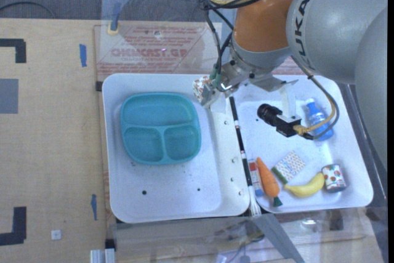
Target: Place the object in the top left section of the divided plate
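Observation:
The teal divided plate [128,132] lies in the left bin [166,197], with one wide section at its far side and two smaller ones nearer the front. My gripper [208,90] hangs over the left bin's far right corner, just right of the plate. A small white patterned object [199,89] sits between its fingertips, and the fingers are shut on it. The object is raised and lies beyond the plate's upper right rim.
The right bin [354,151] holds a carrot [266,177], a banana [306,186], a small red-spotted cup [333,177], a checkered packet [290,164] and a blue bottle [316,117]. The arm's wrist [265,15] looms over the bins' far edge.

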Robot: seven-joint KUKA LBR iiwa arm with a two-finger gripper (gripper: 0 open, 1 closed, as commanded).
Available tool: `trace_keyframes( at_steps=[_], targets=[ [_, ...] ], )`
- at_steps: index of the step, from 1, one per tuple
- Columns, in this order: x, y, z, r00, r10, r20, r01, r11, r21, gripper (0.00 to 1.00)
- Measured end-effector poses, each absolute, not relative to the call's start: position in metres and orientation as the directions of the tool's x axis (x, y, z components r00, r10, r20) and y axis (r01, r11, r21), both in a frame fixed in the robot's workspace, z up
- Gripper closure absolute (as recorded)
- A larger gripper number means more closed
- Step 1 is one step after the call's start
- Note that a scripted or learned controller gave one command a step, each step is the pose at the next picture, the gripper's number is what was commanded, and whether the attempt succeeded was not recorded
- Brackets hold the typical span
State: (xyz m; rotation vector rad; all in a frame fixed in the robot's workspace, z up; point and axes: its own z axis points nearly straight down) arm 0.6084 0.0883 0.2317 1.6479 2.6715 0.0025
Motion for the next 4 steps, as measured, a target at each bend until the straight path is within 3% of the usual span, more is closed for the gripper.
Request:
trace_keyframes(
  at_steps=[1,2,4],
  targets=[
    [0.574,0.102,0.201,-0.604,0.797,0.001,0.797,0.604,-0.001,1.0],
    [0.564,0.072,0.212,-0.659,0.752,0.001,0.752,0.659,0.0,1.0],
    [0.59,0.093,0.208,-0.739,0.674,-0.003,0.674,0.739,0.004,1.0]
  ],
)
